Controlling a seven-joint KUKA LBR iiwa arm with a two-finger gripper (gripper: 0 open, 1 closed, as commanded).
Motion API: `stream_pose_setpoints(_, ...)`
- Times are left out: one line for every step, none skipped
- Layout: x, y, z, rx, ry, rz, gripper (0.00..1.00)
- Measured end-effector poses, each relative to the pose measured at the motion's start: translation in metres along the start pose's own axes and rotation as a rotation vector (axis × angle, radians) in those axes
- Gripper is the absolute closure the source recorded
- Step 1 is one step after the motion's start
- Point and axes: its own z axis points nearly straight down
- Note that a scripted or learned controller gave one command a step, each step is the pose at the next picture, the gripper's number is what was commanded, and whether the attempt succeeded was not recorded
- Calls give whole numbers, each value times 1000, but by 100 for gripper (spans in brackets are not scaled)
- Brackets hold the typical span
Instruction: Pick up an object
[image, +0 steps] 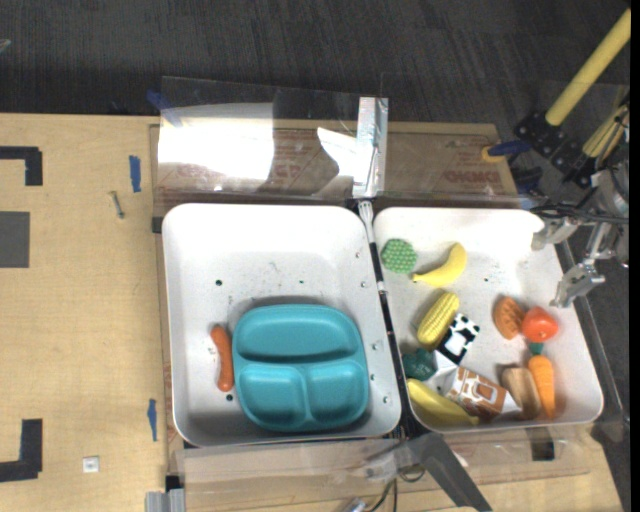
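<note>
- The tabletop (70, 300) is carrying two white bins; the left bin (200, 250) is holding a teal tray (298, 378) and a small orange sausage (224, 358).
- The right bin (500, 235) is crowding toy foods: a banana (444, 266), corn (437, 316), a tomato (540, 325).
- The pincer (570, 262) is hovering over the bin's right rim, fingers spread, pinching nothing.
- I am judging the tomato nearest; descending straight and centring on it should be avoiding neighbours.
</note>
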Motion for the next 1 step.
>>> stream_pose_setpoints(-9, 78, 118, -2, -1, 104, 0)
